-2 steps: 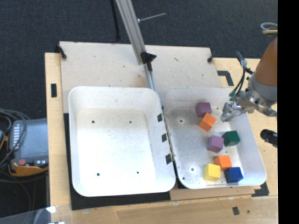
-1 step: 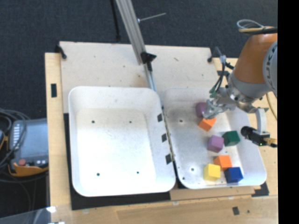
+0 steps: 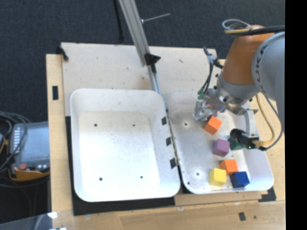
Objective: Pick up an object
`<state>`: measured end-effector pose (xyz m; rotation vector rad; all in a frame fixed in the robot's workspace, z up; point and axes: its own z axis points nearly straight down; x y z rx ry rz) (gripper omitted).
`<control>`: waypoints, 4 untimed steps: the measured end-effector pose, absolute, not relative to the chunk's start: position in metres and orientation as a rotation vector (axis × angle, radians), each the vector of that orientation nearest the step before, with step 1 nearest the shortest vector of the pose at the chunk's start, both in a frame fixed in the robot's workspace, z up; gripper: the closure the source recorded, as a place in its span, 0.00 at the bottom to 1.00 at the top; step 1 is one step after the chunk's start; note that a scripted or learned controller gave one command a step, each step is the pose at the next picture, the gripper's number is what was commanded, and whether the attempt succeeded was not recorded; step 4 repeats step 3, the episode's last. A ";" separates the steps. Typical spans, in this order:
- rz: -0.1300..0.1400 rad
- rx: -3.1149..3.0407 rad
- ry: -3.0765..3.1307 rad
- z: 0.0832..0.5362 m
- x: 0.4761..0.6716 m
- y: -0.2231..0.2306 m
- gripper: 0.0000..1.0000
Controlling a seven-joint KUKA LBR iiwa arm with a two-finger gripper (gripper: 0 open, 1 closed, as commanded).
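I see the claw (image 3: pixel 205 110) at the orange block's (image 3: pixel 213 124) eleven o'clock, grip unclear; purple block (image 3: pixel 221 147) lies at its five.

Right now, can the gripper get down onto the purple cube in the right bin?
Probably yes. The purple cube sits apart from the orange cube and the lower cluster, nothing on top. The gripper hangs over the same bin, slightly further back.
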<state>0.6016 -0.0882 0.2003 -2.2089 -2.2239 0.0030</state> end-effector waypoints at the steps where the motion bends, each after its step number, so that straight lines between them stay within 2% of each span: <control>1: -0.005 -2.213 -2.231 0.217 0.620 -0.039 1.00; 3: -0.005 -2.213 -2.230 0.218 0.638 0.059 1.00; 4: -0.005 -2.213 -2.230 0.218 0.638 0.059 1.00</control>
